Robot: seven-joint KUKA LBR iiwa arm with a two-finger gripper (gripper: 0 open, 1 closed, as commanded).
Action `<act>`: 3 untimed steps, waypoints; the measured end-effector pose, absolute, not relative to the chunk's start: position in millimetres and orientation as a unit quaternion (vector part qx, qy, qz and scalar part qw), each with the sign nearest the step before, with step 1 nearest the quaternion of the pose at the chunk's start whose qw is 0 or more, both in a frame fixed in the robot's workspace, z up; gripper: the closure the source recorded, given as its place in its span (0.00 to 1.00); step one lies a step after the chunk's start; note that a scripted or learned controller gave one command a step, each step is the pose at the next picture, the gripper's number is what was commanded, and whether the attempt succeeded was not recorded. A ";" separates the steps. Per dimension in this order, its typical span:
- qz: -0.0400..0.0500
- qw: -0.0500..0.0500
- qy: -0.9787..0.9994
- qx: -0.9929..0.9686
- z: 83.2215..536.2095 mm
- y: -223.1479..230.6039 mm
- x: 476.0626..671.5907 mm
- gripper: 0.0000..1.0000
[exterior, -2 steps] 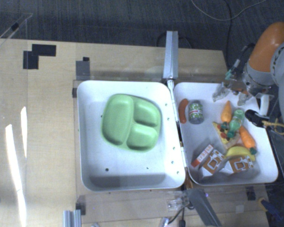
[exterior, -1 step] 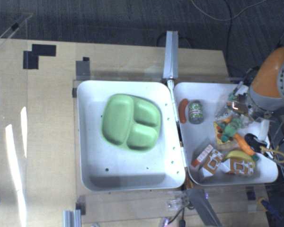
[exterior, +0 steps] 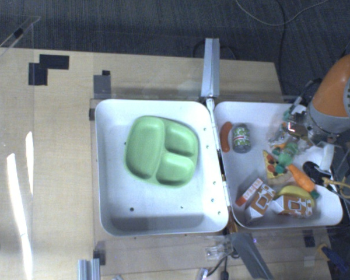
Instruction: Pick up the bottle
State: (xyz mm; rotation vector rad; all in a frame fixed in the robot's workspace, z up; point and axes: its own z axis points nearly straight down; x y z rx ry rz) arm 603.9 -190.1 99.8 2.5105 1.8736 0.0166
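While hovering over the right bin's (exterior: 240, 156) far-right side, gripper (exterior: 293, 128) sits amid clutter near the crinkly wrapper (exterior: 278, 136) and toy slice (exterior: 275, 163). Can't tell the jaw state from this angle; nothing visibly held. Bottle (exterior: 241, 138) lies well to the gripper's left, near the bin's upper-left corner, just beside the red sausage (exterior: 225, 136). Long axis roughly up-down in view, cap end toward the top. Needs a leftward traverse first, probably.
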 end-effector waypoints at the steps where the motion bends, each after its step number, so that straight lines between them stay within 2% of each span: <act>1: 0.008 0.006 0.598 0.801 111.8 -188.8 606.0 1.00; 2: 0.013 0.005 0.603 0.797 116.6 -180.6 610.9 0.00; 3: 0.002 0.002 0.580 0.815 188.8 -199.0 578.4 0.00</act>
